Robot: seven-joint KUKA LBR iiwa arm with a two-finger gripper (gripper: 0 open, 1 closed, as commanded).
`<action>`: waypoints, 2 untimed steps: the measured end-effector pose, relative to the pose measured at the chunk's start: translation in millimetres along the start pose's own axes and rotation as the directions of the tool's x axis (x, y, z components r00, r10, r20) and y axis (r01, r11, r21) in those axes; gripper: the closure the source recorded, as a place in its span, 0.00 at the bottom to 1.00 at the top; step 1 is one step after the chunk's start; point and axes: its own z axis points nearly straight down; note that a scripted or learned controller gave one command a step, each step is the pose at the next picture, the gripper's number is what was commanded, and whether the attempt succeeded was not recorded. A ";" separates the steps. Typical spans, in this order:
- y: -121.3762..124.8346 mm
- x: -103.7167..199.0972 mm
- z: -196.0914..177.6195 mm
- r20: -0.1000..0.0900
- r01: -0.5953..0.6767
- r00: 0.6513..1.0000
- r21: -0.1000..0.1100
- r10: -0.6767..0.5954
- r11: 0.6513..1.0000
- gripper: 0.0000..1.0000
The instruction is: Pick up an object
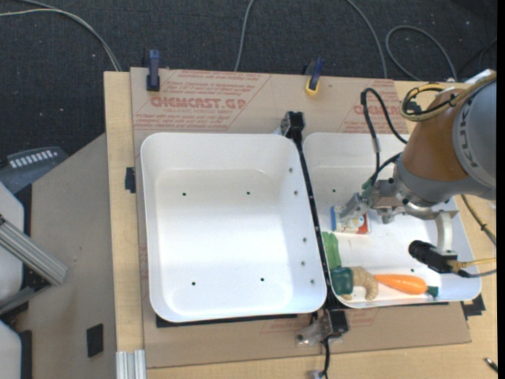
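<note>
My gripper [353,210] hangs low in the right bin [351,150], near its left wall. Right under and beside it lies a small white item with blue and red markings [352,225]; whether the gripper touches it I cannot tell. Along the bin's front edge lie an orange carrot [402,283], a beige lumpy toy [365,281] and a dark green block [342,279]. A light green piece [330,249] rests against the left wall.
The left bin [229,219] stands beside the right one, and a black divider [309,204] runs between them. Clamps [314,77] and cables sit at the bench's far edge. The arm's orange band [430,144] hangs over the right bin's far half.
</note>
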 end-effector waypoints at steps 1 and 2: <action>-33.2 -18.4 -93.2 -0.001 -0.001 1.000 0.005 0.001 1.000 0.00; 13.5 20.5 6.6 -0.005 0.004 1.000 0.012 -0.004 1.000 0.00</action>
